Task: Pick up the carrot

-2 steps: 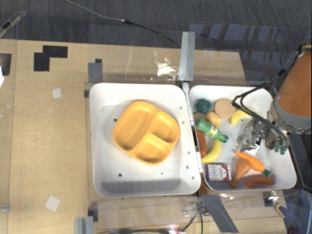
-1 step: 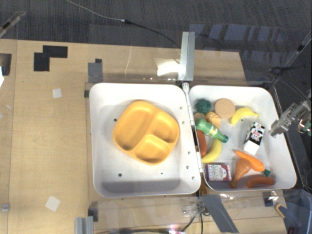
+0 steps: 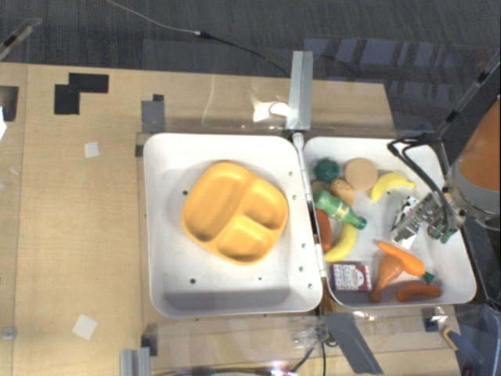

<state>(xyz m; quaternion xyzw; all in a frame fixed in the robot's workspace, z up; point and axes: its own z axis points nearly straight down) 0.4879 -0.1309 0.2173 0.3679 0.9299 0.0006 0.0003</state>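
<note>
Hand point(image 3: 412, 219) low over right bin point(image 3: 462, 284), just above the carrot point(image 3: 401, 256).
We note crowded toys there and little free floor; the carrot lies near the front right, touching an orange funnel point(image 3: 388, 275). Hand is a blurred metallic cluster; we cannot tell its opening. Arm is cut off at right.

Tabletop point(image 3: 70, 233): pale wood-look board, matt. Two bins point(image 3: 156, 210): white plastic, smooth, faint sheen. Divided dish point(image 3: 235, 210): yellow plastic, glossy. Carrot point(image 3: 405, 255): orange plastic, smooth. Pincer point(image 3: 411, 219): bare metal, bright highlights. Floor, upper frame point(image 3: 235, 6): dark ribbed carpet, matt.
</note>
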